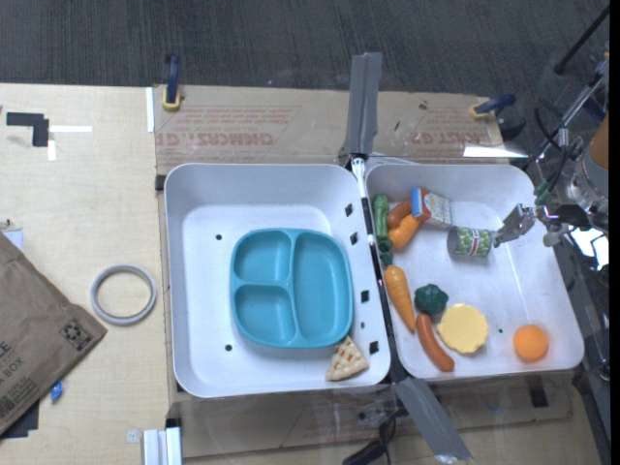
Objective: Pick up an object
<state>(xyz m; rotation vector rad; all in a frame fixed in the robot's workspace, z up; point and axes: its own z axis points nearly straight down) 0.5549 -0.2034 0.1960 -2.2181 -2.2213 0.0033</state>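
Observation:
My gripper (512, 225) hangs low at the right side of the right bin (552, 279), its tip just right of a green can (472, 242) lying on its side. Whether it touches the can is unclear. In the same bin lie a carrot (397, 294), a red sausage (434, 343), a dark green broccoli (431, 299), a yellow disc (462, 328) and an orange ball (530, 342). At the bin's back left sit a small carton (435, 207), an orange vegetable (402, 231) and a green one (381, 211).
The left bin (194, 260) holds a teal divided plate (293, 287) and a pizza slice (347, 361) at its front right corner. A grey tape ring (123, 293) and a brown cardboard box (34, 332) lie on the bench to the left.

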